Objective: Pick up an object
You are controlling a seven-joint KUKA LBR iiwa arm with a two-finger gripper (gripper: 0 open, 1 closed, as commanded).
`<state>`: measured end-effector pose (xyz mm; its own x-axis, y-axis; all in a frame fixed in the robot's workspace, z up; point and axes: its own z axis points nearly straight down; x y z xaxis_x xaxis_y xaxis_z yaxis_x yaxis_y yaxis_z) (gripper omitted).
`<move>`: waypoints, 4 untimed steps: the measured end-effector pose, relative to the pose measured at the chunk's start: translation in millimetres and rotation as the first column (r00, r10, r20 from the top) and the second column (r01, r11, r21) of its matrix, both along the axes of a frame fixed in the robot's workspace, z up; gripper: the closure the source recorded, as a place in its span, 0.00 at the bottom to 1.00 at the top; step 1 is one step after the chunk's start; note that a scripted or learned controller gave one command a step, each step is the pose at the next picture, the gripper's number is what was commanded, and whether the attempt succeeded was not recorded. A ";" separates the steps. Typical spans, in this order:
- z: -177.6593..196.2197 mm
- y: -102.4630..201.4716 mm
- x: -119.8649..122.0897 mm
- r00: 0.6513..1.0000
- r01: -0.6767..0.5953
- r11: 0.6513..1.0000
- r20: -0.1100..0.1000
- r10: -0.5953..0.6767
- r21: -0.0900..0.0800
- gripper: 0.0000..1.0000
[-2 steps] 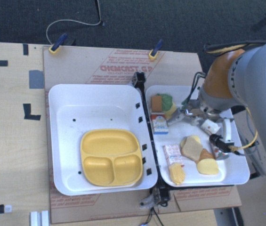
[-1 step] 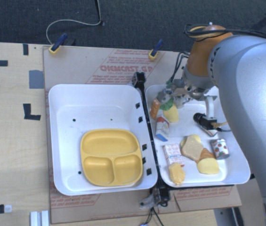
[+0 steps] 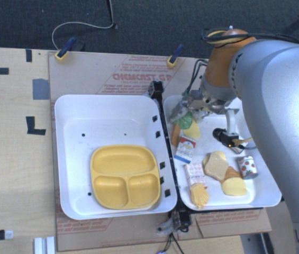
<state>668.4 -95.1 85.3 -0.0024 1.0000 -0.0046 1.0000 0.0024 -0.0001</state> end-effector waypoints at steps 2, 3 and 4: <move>0.9 1.1 -32.3 1.000 0.002 1.000 0.004 -0.002 0.002 0.00; 0.1 -5.4 -7.8 1.000 0.000 1.000 0.001 0.000 0.005 0.00; 0.7 -1.7 -25.4 1.000 0.002 1.000 0.003 -0.002 0.002 0.00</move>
